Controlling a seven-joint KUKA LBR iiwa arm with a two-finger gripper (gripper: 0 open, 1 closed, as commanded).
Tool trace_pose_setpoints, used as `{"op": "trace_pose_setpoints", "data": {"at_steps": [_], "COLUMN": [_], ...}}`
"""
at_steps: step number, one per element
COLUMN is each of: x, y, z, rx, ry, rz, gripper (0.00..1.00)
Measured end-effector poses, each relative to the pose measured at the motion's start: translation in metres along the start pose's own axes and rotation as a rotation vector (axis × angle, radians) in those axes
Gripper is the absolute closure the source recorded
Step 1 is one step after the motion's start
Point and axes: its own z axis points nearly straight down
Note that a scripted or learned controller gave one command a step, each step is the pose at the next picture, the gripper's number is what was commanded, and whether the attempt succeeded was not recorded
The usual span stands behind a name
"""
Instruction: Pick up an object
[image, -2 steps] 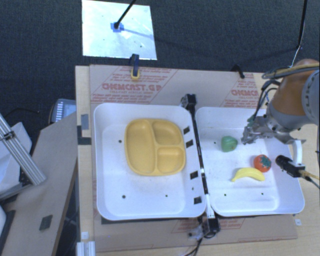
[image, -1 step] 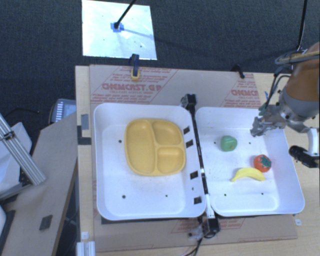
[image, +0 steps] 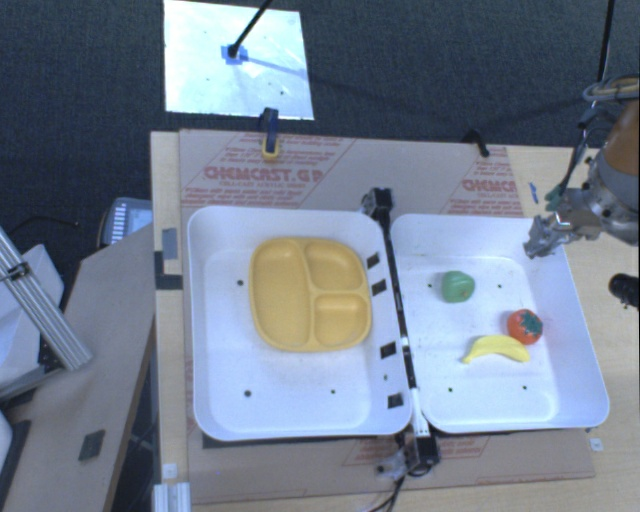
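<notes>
Left bin (image: 215, 300): you see a yellow divided plate (image: 308, 294) (three compartments). Right bin (image: 570, 330): a round green object (image: 458, 286), a curved yellow banana (image: 496, 349), and a red tomato-like fruit (image: 524, 326) just beside the banana's right end. Gripper (image: 541, 240): over the bin's upper right corner, nothing between its fingers.

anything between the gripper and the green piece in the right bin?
Nothing visible. The gripper is at the far right corner of the right white bin; the small round green object lies apart from it across bare bin floor. The red tomato-like object and yellow banana sit nearer the camera, off that line.
</notes>
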Motion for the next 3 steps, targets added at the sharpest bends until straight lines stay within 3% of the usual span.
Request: {"op": "trace_pose_setpoints", "data": {"at_steps": [1, 3], "x": [0.000, 0.111], "y": [0.001, -0.001], "z": [-0.019, 0.006], "rx": [0.003, 0.006], "ry": [0.001, 0.005], "rz": [-0.002, -0.009], "gripper": [1.00, 1.00]}}
